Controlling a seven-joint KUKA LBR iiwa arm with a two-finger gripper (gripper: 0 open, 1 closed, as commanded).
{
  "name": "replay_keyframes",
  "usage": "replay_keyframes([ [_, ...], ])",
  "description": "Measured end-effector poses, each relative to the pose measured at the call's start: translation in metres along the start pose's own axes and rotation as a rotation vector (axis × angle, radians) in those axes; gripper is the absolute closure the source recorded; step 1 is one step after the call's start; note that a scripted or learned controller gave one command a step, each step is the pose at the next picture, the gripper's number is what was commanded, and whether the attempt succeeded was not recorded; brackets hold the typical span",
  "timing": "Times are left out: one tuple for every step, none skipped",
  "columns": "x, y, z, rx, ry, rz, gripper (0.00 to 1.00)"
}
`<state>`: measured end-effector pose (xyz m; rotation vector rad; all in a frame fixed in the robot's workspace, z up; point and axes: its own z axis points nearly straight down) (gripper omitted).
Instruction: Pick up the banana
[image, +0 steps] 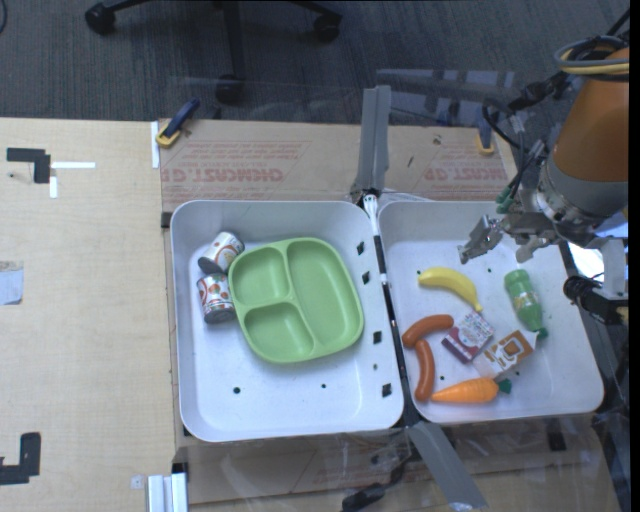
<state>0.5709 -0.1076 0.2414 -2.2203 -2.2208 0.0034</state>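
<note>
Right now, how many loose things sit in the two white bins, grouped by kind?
Small printed tin cans: 2
Green three-section plastic plate: 1
Yellow banana: 1
Red-orange sausages: 2
Orange carrot: 1
Green plastic bottle: 1
Small printed packets: 2
Total: 10

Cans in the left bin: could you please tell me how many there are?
2. One can lies beside the green plate's upper-left edge; the other can lies just below it, against the plate's left edge. The plate could hide more.
</note>
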Motion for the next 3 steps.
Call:
replay_keyframes([
  [0.001,0.021,0.149,-0.004,0.000,-0.200,0.00],
  [0.000,0.021,0.140,-0.004,-0.001,-0.196,1.00],
  [0.060,0.020,0.050,-0.002,-0.001,-0.219,1.00],
])
